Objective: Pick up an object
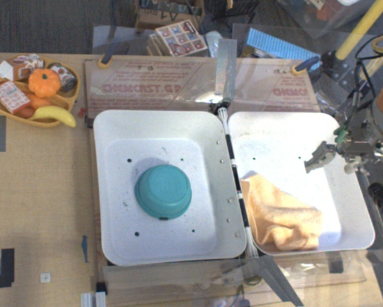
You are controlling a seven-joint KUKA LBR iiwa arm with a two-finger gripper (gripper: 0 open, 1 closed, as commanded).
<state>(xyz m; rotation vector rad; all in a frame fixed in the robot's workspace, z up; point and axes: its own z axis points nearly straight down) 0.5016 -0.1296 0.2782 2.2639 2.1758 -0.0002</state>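
At far left on the tabletop (44,197) sits a dish of toy food (34,91). The left bin (108,133) holds an upturned teal bowl (164,191): stiff, smooth, probably slippery, best taken by its rim. The right bin (360,229) holds a crumpled yellow cloth (284,219), soft and light; pinch a raised fold. The pincer (320,157) hangs above this bin, holding nothing; its spread is too blurred to tell.

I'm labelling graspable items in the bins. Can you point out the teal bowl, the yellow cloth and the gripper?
teal bowl (164,191): camera view, centre of its upturned base.
yellow cloth (282,217): camera view, middle of the crumpled fabric.
gripper (314,161): camera view, at its fingertips.
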